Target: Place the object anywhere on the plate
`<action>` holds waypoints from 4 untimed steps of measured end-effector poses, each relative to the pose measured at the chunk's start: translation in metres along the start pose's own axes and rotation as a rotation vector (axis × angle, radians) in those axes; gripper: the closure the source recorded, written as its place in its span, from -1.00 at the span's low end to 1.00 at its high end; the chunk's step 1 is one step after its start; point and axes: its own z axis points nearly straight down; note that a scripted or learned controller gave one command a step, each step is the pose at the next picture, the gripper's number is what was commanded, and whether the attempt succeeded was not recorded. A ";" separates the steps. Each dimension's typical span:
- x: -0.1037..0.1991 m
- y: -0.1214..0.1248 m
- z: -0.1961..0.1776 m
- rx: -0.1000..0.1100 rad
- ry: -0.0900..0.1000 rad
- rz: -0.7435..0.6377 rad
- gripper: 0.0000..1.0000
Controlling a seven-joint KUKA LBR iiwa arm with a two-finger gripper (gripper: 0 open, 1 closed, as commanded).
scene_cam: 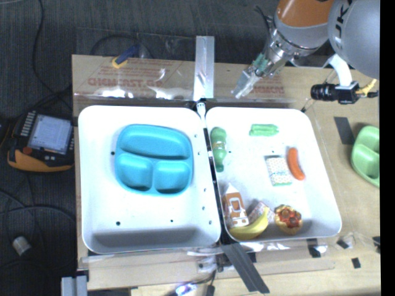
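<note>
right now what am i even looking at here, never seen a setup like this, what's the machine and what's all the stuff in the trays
This is one picture from a camera fixed above a bench, looking down at a slant. The grey machine with the orange band at the top right is a robot arm; its tip is a two-finger gripper, hanging above the bench behind the bins, with nothing between its fingers.

Two shallow white bins sit side by side. The left bin holds a blue plate with three compartments, nothing on it yet. The right bin holds toy food and small items: a green pepper-like piece by the divider, a flat green piece, an orange sausage-like piece, a small packet, a small carton, a banana and a red and yellow piece.

The job is to put one item on the plate.
</note>
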 end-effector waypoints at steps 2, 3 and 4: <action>0.070 -0.133 -0.015 -0.001 0.002 -0.008 1.00; 0.113 -0.054 0.061 0.001 0.003 0.208 1.00; 0.079 -0.074 0.122 0.002 0.004 0.323 1.00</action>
